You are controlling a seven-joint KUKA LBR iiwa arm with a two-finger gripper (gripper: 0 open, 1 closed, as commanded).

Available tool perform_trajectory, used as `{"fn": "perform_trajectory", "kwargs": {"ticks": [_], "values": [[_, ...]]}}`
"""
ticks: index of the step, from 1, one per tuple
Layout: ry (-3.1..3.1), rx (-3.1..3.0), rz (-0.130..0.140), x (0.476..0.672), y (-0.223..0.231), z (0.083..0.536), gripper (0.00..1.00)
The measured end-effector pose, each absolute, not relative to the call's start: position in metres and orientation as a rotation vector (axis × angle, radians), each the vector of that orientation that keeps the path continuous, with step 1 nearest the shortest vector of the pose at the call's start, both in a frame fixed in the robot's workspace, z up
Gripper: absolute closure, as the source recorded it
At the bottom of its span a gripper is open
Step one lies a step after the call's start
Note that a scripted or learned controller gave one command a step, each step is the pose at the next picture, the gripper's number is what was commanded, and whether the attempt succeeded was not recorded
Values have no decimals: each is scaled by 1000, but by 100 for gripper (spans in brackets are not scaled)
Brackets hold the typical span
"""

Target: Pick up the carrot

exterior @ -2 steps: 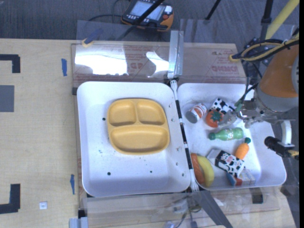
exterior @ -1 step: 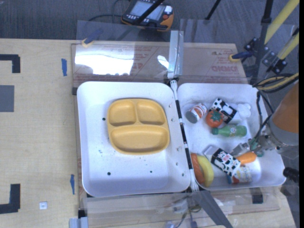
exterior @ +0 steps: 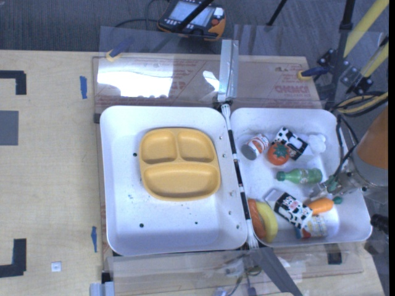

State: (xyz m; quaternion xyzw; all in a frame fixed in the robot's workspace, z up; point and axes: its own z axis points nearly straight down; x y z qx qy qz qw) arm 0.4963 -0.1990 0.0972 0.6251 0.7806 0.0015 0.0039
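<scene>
With the gripper (exterior: 334, 184) just right of the carrot (exterior: 320, 205) and its finger state impossible to tell, a good grasp needed centring over the carrot, clear of the green bottle (exterior: 300, 176).

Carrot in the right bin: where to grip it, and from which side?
Grip the carrot across its orange middle, from above. It seems to lie flat, long axis left to right, on the white bottle beside the cow-print box, so the sides are crowded.
</scene>
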Motion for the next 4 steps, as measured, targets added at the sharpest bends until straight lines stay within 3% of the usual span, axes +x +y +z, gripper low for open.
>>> {"fn": "perform_trajectory", "kwargs": {"ticks": [1, 2, 3, 4], "values": [[2447, 1959, 5, 496, -199, 97, 0], [2653, 1677, 4, 481, -193, 86, 0], [2646, 1675, 8, 483, -193, 98, 100], [2714, 1575, 1, 490, -196, 197, 100]]}}
